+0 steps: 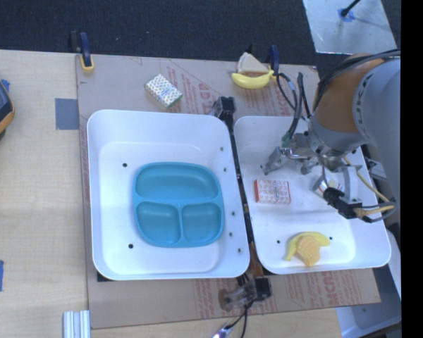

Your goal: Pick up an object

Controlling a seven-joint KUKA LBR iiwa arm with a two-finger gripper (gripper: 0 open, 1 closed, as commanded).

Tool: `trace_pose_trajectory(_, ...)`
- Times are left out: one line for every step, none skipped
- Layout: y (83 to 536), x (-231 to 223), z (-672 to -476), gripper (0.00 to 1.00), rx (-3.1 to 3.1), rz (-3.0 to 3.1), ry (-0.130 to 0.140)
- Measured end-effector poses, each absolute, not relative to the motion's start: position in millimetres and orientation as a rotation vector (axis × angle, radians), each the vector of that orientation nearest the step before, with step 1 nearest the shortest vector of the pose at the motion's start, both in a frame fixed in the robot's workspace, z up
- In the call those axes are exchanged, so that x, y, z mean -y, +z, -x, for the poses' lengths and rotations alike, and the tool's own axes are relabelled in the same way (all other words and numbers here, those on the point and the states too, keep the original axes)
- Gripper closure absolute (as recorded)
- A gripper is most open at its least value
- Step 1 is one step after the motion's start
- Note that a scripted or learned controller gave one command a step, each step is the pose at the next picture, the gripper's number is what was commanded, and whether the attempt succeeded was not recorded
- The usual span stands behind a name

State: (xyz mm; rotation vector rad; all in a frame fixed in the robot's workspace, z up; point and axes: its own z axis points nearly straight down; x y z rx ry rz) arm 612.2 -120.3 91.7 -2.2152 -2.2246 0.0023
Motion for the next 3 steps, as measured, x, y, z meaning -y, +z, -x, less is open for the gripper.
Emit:
trace_pose_trajectory(91.5,98.7,-568.4,0.00,2.224,2.215,0.005)
trace_pose_trajectory(91.7,92.3,-576.0,0.00,2.227,2.215,0.003)
trace_pose_trajectory(101.8,93.6,-576.0,1.00,2.227,2.214,0.005)
